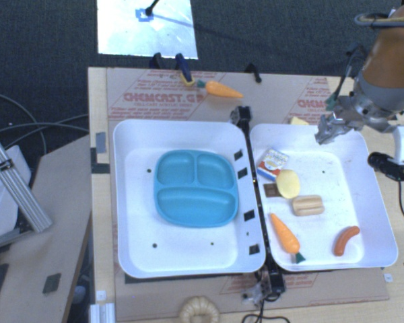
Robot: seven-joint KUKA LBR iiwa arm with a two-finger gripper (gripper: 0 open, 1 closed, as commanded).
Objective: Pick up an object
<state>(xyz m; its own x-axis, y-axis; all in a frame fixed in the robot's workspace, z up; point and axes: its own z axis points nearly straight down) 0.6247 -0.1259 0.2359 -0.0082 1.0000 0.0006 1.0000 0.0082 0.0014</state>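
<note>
- Cardboard-topped bench (155, 93) carries both bins; the left bin (131, 180) holds a blue divided plate (195, 187).
- I see the gripper (331, 128) over the right bin's (370, 200) far edge; finger state I cannot tell.
- Carrot (285, 233), sausage (345, 240), bread roll (307, 205) lie in that bin.

Robotics lab: bins (188, 134), arm (390, 59).

Slanted overhead view of both bins (188, 130)

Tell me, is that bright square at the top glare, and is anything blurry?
Camera view: the pale square behind the bench looks washed out, likely reflecting light; the white bins are evenly lit with soft shadows; the gripper and arm look slightly soft; the plate and carrot are fairly sharp.
</note>
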